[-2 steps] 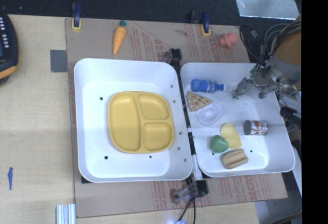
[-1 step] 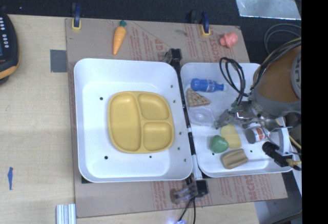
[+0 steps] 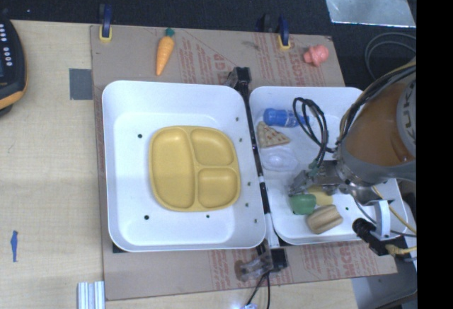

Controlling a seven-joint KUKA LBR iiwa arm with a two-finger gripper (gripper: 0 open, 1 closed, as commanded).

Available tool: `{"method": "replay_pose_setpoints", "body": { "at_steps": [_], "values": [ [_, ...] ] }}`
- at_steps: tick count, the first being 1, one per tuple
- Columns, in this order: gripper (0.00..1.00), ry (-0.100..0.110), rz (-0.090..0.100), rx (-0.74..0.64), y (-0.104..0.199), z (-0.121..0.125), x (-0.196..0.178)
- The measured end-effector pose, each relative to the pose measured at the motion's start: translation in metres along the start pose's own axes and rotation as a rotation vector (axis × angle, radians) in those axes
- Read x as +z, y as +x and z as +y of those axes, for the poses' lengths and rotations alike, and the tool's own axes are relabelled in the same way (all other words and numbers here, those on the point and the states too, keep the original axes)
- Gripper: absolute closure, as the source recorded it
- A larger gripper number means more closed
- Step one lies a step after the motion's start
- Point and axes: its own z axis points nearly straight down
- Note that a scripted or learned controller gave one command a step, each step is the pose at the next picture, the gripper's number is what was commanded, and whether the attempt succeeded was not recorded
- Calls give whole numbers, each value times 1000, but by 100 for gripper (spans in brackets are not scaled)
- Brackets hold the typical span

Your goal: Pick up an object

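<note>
The green object point(image 3: 303, 203) lay in the right bin point(image 3: 283, 232), near its front wall, touching a tan block point(image 3: 324, 218) and a yellow piece point(image 3: 320, 194). My gripper point(image 3: 308, 182) hung just above it, but I could not tell its state. I judged that the crowded neighbours could block me or make the green object slip away.

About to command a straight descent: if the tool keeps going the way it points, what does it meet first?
Most likely the green object in the right bin: the tool hangs just above it, pointing down. The tan block lies just beside it. Depth is unclear from this slanted view.
</note>
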Motion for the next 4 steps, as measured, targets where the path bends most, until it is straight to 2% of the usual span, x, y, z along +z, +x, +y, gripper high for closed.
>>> {"method": "replay_pose_setpoints", "body": {
  "at_steps": [1, 2, 3, 4],
  "values": [
    [100, -5, -5, 0, -3, 2, -11],
    [0, -5, -5, 0, -3, 2, -11],
    [0, -2, -1, 2, 17, -16, 0],
    [0, -9, -3, -1, 10, 10, -1]
  ]
}}
